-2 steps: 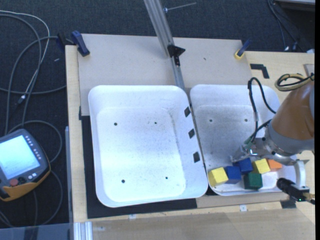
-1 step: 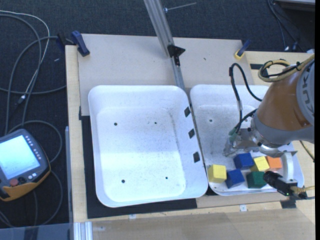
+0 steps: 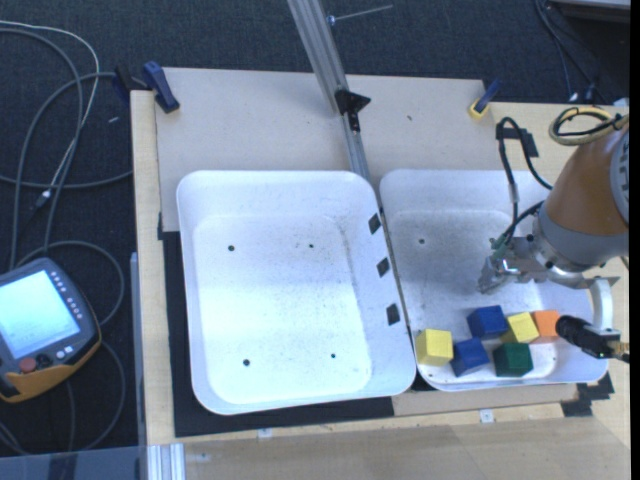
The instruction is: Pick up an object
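Looking at the blue block (image 3: 487, 320) near the bin's front edge, we think it's light and hard; grab its flat sides. We cannot tell how the jaws stand.

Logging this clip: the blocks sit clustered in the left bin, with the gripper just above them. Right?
Wrong bin. The camera view shows the blocks clustered at the near edge of the right bin; the gripper is just above them.

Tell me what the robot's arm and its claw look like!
The arm is round and fat, with an orange band above a grey wrist. Black cables loop along it, and a yellowish coil sits near its top. The gripper is small, made of silvery grey metal.
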`<state>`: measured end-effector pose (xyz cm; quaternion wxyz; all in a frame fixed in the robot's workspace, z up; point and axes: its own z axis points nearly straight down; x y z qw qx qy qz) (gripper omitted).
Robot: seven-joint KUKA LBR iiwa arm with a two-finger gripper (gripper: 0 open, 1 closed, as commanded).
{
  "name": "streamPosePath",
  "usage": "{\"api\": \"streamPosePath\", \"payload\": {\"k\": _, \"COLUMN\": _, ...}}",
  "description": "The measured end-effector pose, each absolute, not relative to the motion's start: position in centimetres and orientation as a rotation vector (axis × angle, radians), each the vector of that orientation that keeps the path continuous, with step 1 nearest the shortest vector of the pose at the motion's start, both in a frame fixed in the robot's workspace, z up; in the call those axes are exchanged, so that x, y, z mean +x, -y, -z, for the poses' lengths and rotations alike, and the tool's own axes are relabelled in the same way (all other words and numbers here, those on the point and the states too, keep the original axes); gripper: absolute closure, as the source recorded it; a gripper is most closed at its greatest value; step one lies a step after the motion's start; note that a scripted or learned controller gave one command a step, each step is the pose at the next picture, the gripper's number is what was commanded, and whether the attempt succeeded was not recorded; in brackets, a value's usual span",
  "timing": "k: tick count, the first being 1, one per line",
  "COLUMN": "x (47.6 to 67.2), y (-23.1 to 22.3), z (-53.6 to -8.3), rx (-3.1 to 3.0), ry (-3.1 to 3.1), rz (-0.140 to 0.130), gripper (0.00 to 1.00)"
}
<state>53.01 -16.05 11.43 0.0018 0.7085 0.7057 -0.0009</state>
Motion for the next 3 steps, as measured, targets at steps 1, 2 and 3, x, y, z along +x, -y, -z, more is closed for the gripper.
{"api": "streamPosePath", "payload": {"k": 1, "x": 58.2, "y": 20.3, "z": -9.9, "rx": 2.217, "ry": -2.218, "rz": -0.001, "gripper": 1.0}}
{"api": "streamPosePath", "payload": {"k": 2, "x": 61.7, "y": 15.4, "z": -10.0, "rx": 2.212, "ry": -2.226, "rz": -0.004, "gripper": 1.0}}
{"api": "streamPosePath", "payload": {"k": 3, "x": 53.8, "y": 12.3, "z": -11.3, "rx": 2.227, "ry": -2.226, "rz": 0.002, "gripper": 1.0}}
